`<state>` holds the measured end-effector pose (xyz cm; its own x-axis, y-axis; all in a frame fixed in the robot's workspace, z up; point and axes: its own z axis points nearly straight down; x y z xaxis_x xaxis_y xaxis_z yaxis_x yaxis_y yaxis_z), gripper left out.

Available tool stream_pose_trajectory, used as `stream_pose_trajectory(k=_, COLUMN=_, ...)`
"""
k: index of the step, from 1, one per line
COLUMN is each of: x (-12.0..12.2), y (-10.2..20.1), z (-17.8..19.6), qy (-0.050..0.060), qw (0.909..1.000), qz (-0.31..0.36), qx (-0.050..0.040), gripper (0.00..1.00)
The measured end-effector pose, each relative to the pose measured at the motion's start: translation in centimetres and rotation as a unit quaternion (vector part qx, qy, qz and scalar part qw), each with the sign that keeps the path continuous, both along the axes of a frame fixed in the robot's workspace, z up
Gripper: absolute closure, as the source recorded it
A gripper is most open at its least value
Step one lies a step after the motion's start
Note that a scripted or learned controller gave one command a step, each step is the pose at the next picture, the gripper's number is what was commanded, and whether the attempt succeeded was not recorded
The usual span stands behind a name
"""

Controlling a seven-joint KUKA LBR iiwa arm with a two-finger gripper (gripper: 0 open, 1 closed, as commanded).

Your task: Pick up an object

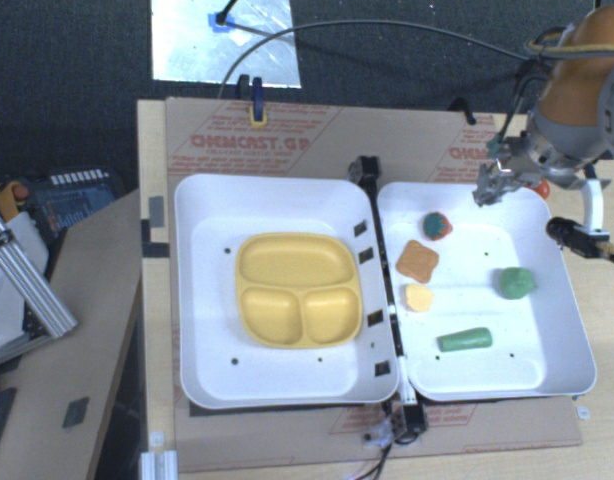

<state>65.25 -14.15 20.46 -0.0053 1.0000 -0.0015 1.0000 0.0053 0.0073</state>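
End effector (490,190) over right bin's (562,373) far rim; finger state cannot be told. Nearest object, red-green ball (437,226), lies just down-left, apart from it.

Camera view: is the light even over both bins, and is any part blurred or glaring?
Camera view: light falls fairly evenly on the left bin and right bin; the yellow tray carries a soft sheen; the silver sheet at the top glares brightly; the gripper looks slightly soft, and small objects lack fine detail.

Dark carpet floor (67,68); foil sheet (227,28); wooden bench (157,168) under cardboard (317,133).
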Motion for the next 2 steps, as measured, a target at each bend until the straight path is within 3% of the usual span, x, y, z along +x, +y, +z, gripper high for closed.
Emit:
stream_pose_trajectory(k=1, x=0.2, y=0.0, z=5.5, qy=-0.001, qw=1.0000, qz=0.001, qx=-0.0002, gripper=1.00)
stream_pose_trajectory(k=2, x=-2.4, y=4.1, z=4.4, qy=0.004, qw=1.0000, qz=0.001, qx=0.0011, gripper=1.00)
